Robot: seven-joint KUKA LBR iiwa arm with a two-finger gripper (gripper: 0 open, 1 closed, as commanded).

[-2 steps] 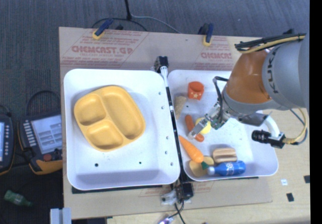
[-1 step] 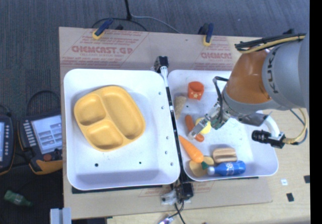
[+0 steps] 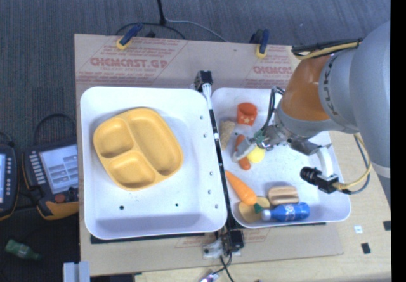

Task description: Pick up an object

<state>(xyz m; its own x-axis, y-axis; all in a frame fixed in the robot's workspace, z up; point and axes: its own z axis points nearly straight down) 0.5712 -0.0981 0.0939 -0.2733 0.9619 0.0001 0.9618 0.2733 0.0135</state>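
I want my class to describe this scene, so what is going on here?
A grey and orange robot arm reaches into the right white bin, its gripper low over a small yellow round object. An orange toy carrot and a blue bottle lie nearby. The left white bin holds a yellow sectioned plate.

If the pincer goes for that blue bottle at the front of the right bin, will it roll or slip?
The blue bottle lies on its side, so a push would probably roll it. Its rounded body looks smooth, likely slippery. The hot dog just behind might stop it.
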